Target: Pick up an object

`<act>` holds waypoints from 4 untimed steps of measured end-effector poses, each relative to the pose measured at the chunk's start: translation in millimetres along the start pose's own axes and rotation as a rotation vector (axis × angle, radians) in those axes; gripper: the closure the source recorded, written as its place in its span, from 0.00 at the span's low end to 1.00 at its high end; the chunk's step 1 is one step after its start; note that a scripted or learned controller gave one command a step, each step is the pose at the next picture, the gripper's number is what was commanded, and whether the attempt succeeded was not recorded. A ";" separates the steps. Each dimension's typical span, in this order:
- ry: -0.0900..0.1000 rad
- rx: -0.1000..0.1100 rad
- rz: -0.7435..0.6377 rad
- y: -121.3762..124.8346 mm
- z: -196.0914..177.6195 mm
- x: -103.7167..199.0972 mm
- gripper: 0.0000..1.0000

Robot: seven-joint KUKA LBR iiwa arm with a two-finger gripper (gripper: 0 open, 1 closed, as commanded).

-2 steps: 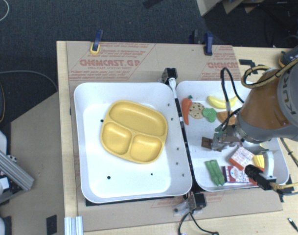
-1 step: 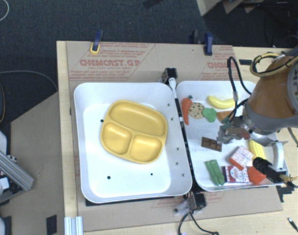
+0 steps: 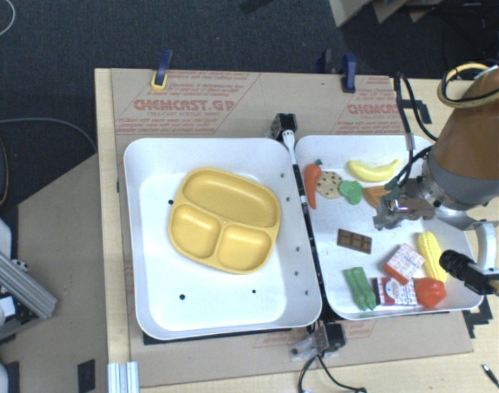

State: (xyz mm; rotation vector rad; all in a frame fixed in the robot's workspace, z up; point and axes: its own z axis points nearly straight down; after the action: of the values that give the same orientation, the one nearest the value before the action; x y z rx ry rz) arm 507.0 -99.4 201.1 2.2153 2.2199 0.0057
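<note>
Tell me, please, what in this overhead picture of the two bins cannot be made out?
- Gripper, camera view: small and dark under the arm's wrist; whether it is open or shut, or holds anything, cannot be told.
- Brownish item beside the gripper: partly covered by it, so its kind is unclear.
- Red and white packet, right bin: print too small to read.
- Arm: cut off by the right edge.

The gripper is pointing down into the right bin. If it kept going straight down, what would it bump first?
Probably bare bin floor: the gripper hangs between the chocolate bar and red-and-white packet. Depth is unclear.
</note>
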 end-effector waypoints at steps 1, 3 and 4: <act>0.000 0.003 0.000 1.0 -24.5 0.1 1.00; 0.000 0.003 0.003 -23.4 -34.6 37.5 1.00; 0.001 0.007 0.002 -27.6 -33.0 36.4 1.00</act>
State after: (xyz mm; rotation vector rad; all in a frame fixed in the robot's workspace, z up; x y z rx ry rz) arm 479.1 -63.0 233.8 2.2223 2.2215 -0.0008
